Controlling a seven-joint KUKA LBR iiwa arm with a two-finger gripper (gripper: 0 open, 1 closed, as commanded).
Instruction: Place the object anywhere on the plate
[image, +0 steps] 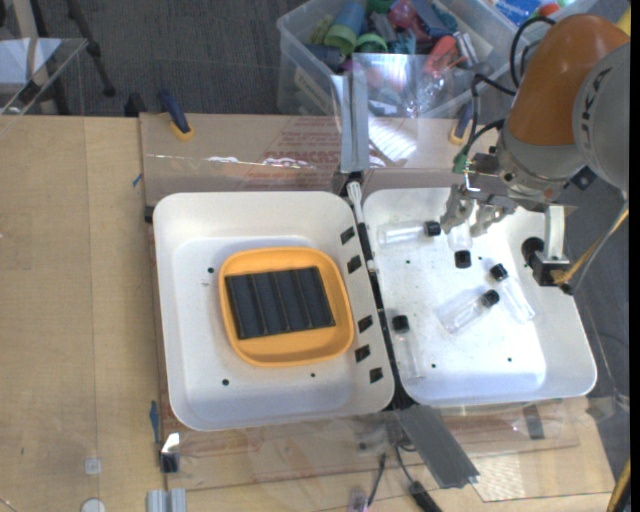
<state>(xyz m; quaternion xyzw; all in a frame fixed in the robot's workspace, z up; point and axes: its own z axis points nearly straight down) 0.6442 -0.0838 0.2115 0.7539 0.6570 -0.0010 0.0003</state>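
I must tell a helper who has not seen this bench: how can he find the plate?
Look at the left bin. The plate lies in its middle: orange, rounded-square, with a dark ribbed centre. The vials in the right bin are clear with black caps.

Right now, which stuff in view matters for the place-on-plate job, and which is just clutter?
Job:
- plate in the left bin
- vials in the right bin
- claw above the right bin

Clutter:
- tote of oddments behind the bins
- clamp at the back

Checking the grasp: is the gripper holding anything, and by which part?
Cannot tell: the gripper hangs over the right bin, beside a black-capped vial.
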